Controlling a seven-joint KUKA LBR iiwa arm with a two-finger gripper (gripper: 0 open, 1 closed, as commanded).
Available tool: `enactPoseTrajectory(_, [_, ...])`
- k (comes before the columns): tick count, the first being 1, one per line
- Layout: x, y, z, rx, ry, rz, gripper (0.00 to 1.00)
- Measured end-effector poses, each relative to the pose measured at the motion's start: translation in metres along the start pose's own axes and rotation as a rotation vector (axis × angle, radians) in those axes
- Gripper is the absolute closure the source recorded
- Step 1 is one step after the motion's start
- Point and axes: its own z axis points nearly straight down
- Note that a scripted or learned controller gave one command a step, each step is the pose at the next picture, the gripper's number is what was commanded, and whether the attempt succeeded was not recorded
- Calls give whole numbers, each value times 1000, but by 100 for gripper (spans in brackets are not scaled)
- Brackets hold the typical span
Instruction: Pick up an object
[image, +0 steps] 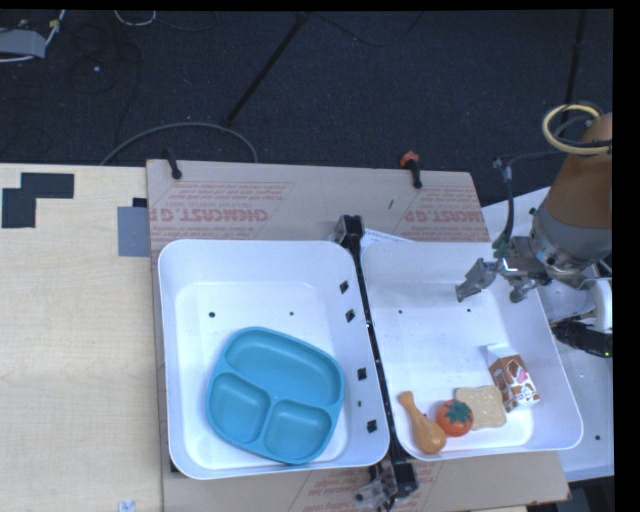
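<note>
Toy food lies along the near edge of the right shallow white bin (440, 300): a tan plastic drumstick (422, 422), a small red tomato with a green top (454, 417) touching a beige slice of toast (481, 407), and just beside them a brown and white printed packet (514, 381). Above that bin's far right part hangs the grey metal end effector (497, 279), apart from all of these; whether it is spread or pressed together cannot be told. Left shallow white bin (190, 270) holds a blue plastic three-compartment plate (274, 394). Both bins sit on the cardboard-covered counter (300, 205).
</note>
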Motion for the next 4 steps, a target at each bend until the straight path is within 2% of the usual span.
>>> enactPoseTrajectory(1, [0,3,-8,-13,-3,-2,0])
enactPoseTrajectory(2, [4,3,57,-8,-1,-2,0])
enactPoseTrajectory(3, [5,3,98,-10,-2,-1,0])
enactPoseTrajectory(4, [4,4,86,-12,-3,0,100])
